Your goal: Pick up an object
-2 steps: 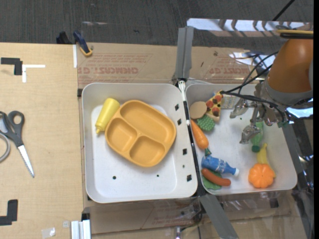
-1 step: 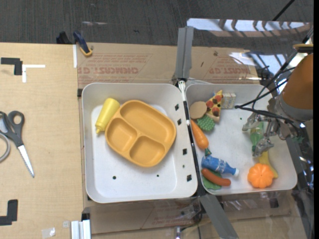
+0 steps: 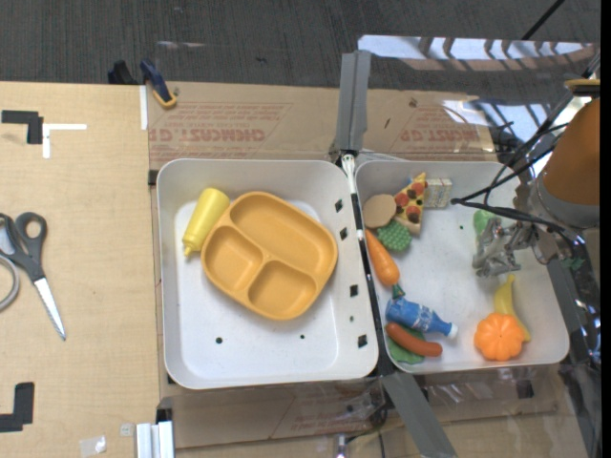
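Camera view: left bin (image 3: 191,351) holds plate (image 3: 270,254) (yellow), right bin (image 3: 449,284) toys.

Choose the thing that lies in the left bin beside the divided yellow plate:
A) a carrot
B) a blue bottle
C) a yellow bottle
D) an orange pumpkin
C: the yellow bottle lies in the left bin, against the upper left edge of the divided yellow plate, while the blue bottle, the orange pumpkin and the carrot all lie in the right bin.
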Controlling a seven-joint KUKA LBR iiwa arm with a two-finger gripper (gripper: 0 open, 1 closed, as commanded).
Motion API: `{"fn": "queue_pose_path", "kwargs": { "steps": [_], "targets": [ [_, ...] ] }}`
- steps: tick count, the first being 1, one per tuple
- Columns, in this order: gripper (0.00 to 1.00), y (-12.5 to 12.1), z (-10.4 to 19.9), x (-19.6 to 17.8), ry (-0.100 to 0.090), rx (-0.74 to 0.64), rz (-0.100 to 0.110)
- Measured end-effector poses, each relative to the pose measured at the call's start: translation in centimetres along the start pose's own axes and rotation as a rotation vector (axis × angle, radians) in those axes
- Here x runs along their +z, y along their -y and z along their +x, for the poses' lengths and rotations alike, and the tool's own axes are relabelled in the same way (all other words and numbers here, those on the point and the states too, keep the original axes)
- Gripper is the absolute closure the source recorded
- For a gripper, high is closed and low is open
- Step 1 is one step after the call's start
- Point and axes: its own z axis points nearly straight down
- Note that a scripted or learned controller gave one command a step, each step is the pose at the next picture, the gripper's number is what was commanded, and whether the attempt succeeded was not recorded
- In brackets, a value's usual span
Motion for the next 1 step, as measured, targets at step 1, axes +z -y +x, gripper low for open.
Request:
{"fn": "queue_pose_path", "kwargs": {
  "steps": [1],
  "targets": [
    [0.00, -0.02, 0.00, 0.01, 0.000, 0.000, 0.000]
  ]
}}
